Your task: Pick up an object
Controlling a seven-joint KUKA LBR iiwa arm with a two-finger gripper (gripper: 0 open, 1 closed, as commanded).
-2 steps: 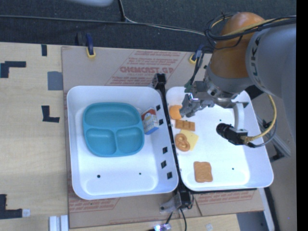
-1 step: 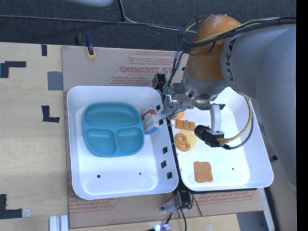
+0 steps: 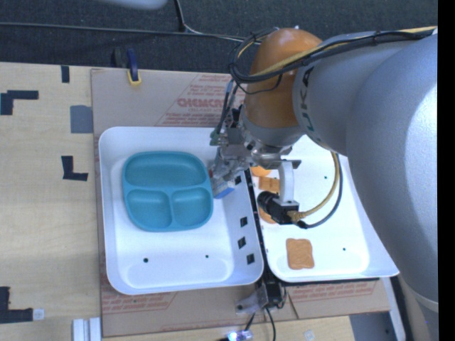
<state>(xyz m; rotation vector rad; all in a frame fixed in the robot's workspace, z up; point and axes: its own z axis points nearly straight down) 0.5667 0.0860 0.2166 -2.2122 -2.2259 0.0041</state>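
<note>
The small blue thing (image 3: 225,187) is in the left bin (image 3: 142,270), at that bin's right edge, about halfway along it. It is right under the claw (image 3: 226,173) and just beside the blue plate (image 3: 168,190). I cannot tell if the claw has hold of it. I also cannot tell if the claw is open or closed, because the arm (image 3: 334,84) and its parts get in the way.

The blue plate lies flat in the far half of the left bin. It has three sections: one long one on the far side and two small ones on the near side. Its right rim is close to the small blue thing.

The right bin (image 3: 355,256) touches the left bin side by side. A brown piece of toast (image 3: 299,253) lies flat near its near edge, well apart from the claw. An orange thing (image 3: 268,184) sits near the left edge of the right bin, partly hidden by the arm.

The big grey arm comes in from the right and hangs over the far part of the right bin.

Both bins rest on a sheet of cardboard (image 3: 185,99) with red letters. The cardboard lies on the pale wooden surface (image 3: 43,212).
</note>
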